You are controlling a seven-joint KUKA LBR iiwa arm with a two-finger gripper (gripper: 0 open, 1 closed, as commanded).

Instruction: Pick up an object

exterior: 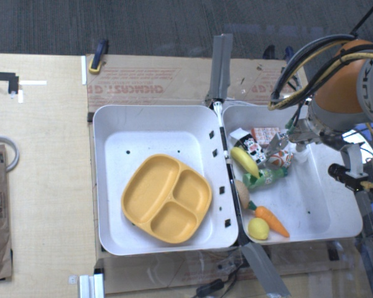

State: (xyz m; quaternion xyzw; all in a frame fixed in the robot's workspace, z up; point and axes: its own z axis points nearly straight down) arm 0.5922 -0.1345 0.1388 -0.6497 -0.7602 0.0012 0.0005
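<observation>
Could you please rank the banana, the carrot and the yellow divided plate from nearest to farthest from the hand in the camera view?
1. The banana, in the right bin just left of the hand, is nearest.
2. The carrot, toward the same bin's front edge, below the hand, comes next.
3. The yellow divided plate, in the left bin across the divider, is farthest.

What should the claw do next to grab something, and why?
Probably lower straight down a little: the gripper hovers over the pile of toy food in the right bin, beside the banana, with nothing visibly between its fingers.
</observation>
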